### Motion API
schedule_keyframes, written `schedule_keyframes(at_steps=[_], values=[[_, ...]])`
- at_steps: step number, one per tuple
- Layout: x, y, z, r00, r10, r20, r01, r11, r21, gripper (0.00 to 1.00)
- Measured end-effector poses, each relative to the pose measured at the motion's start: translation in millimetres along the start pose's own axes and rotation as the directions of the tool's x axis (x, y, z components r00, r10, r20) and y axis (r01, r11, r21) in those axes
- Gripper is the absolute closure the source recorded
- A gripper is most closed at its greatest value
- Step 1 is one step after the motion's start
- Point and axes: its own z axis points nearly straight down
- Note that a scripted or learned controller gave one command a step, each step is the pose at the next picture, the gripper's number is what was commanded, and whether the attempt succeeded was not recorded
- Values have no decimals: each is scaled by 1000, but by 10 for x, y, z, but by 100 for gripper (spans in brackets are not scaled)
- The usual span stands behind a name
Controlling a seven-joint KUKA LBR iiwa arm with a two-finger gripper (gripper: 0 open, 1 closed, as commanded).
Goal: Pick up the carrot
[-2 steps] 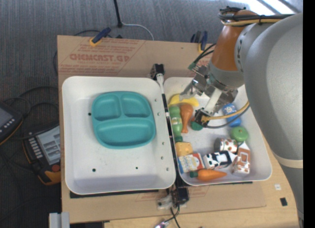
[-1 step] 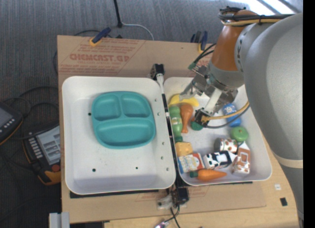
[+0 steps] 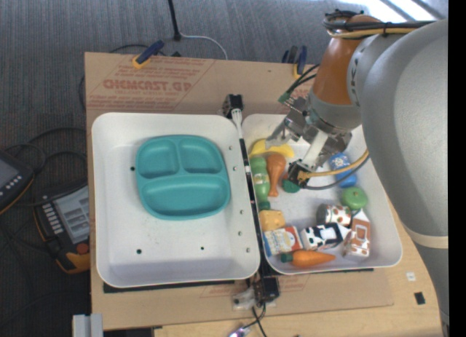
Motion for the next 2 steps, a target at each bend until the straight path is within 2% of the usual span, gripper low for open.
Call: schedule_keyframes(at_steps=[1, 2], values=[[-407, 367, 953, 988, 152, -6, -152, 988, -4, 0], [-545, 108, 947, 989, 151, -9, -151, 988, -13, 0]])
